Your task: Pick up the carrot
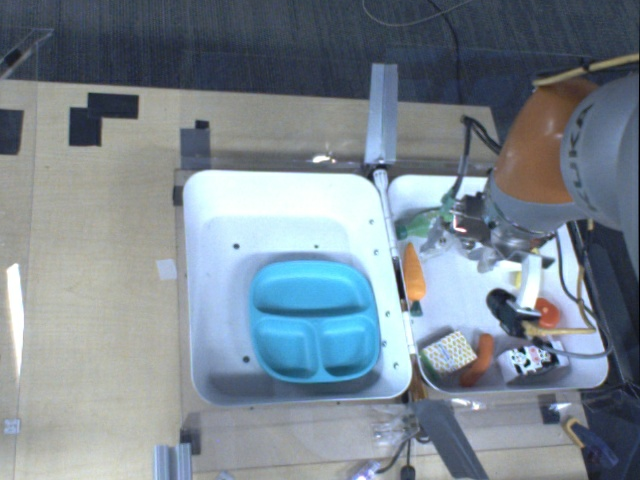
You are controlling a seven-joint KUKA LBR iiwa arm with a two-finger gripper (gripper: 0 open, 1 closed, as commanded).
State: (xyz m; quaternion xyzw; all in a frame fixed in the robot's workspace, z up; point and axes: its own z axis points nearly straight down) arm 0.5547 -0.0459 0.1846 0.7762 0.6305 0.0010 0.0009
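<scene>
While the gripper (478, 240) is hanging low over the right bin (440, 298), its metal parts are blurring together beneath the wrist, so I cannot tell how wide it is standing, and nothing is showing clamped in it. Taking that bin as the landmark, the carrot (412, 272) is lying along its left wall, close against the divider, with one end pointing toward the far side and the other toward the near side; it is looking like a short, smooth orange stick (slightly fatter at the near end) and is sitting apart from the gripper, to the gripper's left. A green leafy piece (417, 225) is resting in the bin's far left part, just beyond the carrot's far end. The arm (570, 158) is reaching in over the bin's right rim, its orange band (530, 148) and grey casing bulking above the bin's far right corner, with the wrist angling down and leftward. The left bin (220, 268), beside the right bin's left wall, is carrying a blue divided tray (313, 318).
</scene>
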